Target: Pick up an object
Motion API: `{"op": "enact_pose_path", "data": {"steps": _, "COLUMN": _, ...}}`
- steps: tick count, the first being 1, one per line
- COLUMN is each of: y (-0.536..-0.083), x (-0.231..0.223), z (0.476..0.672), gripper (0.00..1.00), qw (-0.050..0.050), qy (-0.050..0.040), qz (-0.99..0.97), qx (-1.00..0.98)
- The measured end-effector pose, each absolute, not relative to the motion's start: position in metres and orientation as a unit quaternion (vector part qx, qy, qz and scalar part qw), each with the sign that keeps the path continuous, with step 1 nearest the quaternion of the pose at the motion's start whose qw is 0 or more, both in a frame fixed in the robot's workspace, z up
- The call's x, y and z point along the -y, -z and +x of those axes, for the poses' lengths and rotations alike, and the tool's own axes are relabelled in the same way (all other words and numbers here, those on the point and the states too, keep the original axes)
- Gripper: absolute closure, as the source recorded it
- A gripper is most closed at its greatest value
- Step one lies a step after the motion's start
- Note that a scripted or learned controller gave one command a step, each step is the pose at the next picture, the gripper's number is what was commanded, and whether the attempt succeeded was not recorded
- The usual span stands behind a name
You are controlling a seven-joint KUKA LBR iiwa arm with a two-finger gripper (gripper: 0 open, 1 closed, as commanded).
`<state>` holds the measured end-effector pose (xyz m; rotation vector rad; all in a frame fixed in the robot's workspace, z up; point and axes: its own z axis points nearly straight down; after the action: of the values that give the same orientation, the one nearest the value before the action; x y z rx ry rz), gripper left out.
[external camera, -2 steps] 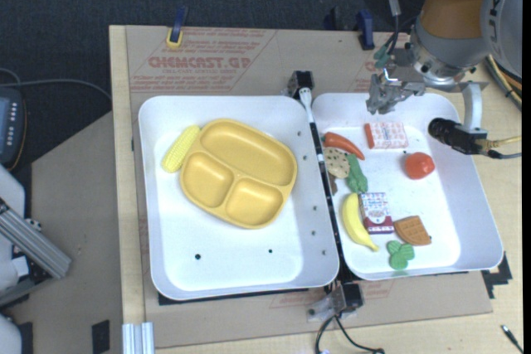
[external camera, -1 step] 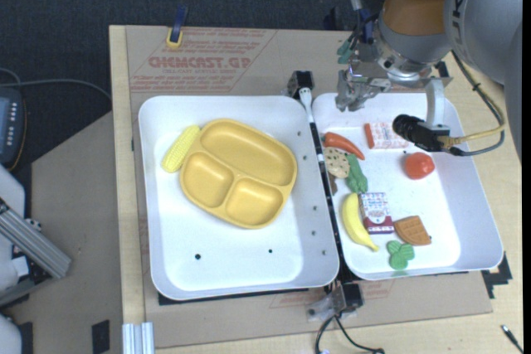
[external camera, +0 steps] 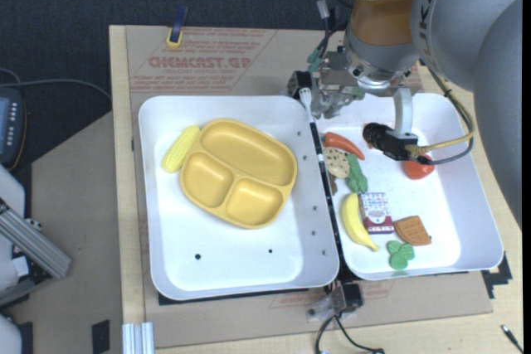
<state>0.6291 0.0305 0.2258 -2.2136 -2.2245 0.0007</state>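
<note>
Yellow: one tray (external camera: 239, 172), one corn cob (external camera: 180, 148), one banana (external camera: 356, 221).

Two white bins are seen side by side. In the left bin (external camera: 158, 203) a yellow divided tray (external camera: 239, 172) is laid, with a corn cob (external camera: 180, 147) touching its left edge. In the right bin (external camera: 465, 220) a banana (external camera: 356, 223), a red pepper (external camera: 344, 144), a tomato (external camera: 418, 169) and a small carton (external camera: 377, 211) are scattered. The gripper (external camera: 330, 99) is held above the bins' shared rim.
</note>
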Motion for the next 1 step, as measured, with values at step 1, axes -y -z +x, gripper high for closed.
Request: {"op": "enact_pose_path", "data": {"steps": 1, "y": -0.2348, "x": -0.0424, "z": 0.6319, "gripper": 1.00, "qw": -0.001, "qy": 0.0010, "qz": -0.706, "qx": 0.708}}
